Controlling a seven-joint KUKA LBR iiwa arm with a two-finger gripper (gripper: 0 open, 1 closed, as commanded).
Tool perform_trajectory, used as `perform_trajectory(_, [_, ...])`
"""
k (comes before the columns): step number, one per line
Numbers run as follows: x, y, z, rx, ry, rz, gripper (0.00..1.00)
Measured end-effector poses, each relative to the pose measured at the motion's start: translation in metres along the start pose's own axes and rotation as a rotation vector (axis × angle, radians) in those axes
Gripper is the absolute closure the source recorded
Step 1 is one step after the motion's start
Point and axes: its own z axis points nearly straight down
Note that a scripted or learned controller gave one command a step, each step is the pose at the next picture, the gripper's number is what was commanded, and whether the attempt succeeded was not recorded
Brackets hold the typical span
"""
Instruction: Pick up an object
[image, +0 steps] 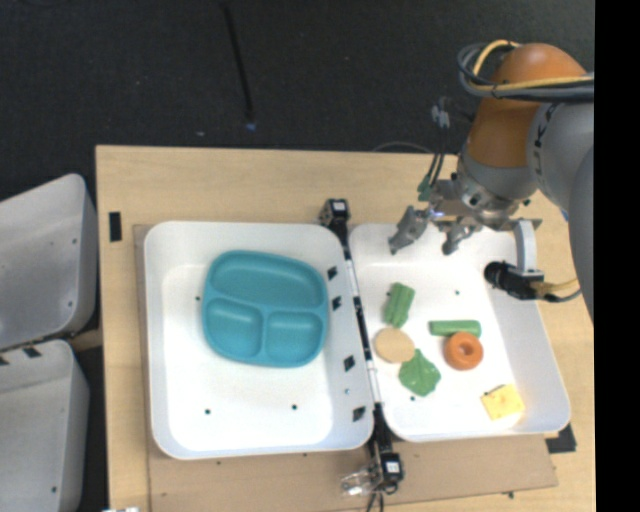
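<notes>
Six small pieces are lying in the right bin (535, 330), loosely scattered and mostly apart, leaving room for a grasp. The gripper (432, 233) is hovering at the bin's twelve o'clock edge, jaws spread apart and holding nothing. Likeliest target, I judge: the green block (399, 303), an upright-looking chunky piece at six o'clock from the jaws.

- Even, fairly bright overhead light falls on the tabletop (120, 180); the floor beyond it stays nearly black.
- The two white bins (180, 420) are close to overexposed, their surfaces showing little detail.
- Shadows are soft and short, pooling just under the blue tray (265, 308) and the small items.
- The picture is low-resolution and slightly soft; edges look fuzzy, especially the end effector (432, 232).
</notes>
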Motion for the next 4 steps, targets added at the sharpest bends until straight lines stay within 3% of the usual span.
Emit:
perform_trajectory(1, [0.0, 0.002, -0.009, -0.014, 0.0, -0.002, 0.0])
perform_trajectory(3, [0.002, 0.003, 0.094, -0.01, -0.002, 0.0, 0.0])
perform_trajectory(4, [0.0, 0.003, 0.115, -0.012, -0.003, 0.003, 0.0])
